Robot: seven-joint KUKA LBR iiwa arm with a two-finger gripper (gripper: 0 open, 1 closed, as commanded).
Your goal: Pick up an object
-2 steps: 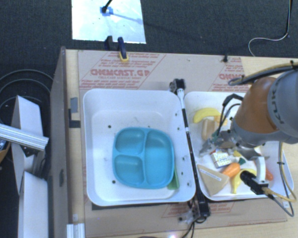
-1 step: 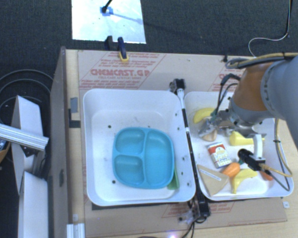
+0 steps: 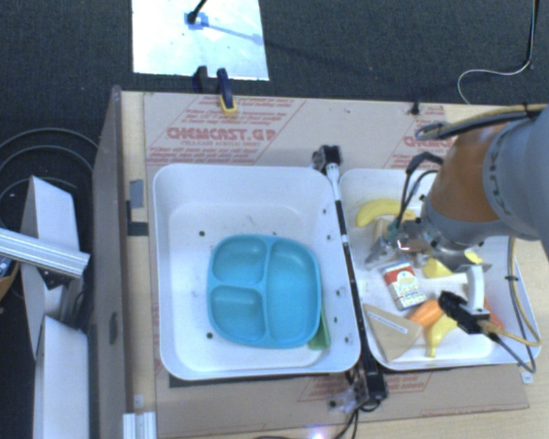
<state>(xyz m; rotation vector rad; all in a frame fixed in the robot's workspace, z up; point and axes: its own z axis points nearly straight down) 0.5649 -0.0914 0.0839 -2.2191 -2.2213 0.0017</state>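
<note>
While gripper (image 3: 389,245) hovers beside red-and-white box (image 3: 404,286), grip state unreadable | box likely light, stiff, slick | pinch its 2 long sides | banana (image 3: 377,210) beyond box

Grey arm (image 3: 517,167) in from the right, wrist angled down-left

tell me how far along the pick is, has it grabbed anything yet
Done: the grey arm has reached into the right white bin, and its tool sits low among the items, beside the small red-and-white carton and below the yellow banana-shaped toy. In hand: nothing visibly held. Left: closing on an item and lifting it. The blue divided plastic tray lies in the left bin.
</note>
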